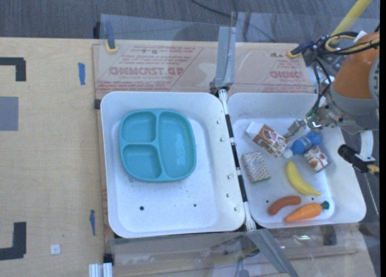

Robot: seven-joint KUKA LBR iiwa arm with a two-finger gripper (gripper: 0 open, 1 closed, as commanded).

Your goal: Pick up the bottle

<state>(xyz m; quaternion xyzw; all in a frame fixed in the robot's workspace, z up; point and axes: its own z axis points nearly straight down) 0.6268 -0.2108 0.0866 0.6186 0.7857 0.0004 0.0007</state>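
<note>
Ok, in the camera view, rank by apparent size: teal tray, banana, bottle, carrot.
1. Teal tray, by far the largest.
2. Banana and carrot: look alike, so no ranking between them.
3. Bottle, smallest as seen; the gripper may cover part of it.

Two white bins sit side by side on the worktop [48, 167]. The left bin [120, 209] holds a teal divided plate [158, 145], lying flat toward its far left.

The right bin [350, 206] holds the clutter. The blue bottle [305, 143] lies on its side near the far right, a small patterned can [316, 159] just beside it on the near side. A carton [269, 139] lies to its left, and a green patterned box [256, 166] nearer than that. A banana [300, 180], a sausage [283, 204] and a carrot [307, 211] lie along the near side.

My jaws [300, 127] hang just beyond the bottle's far left end.
</note>
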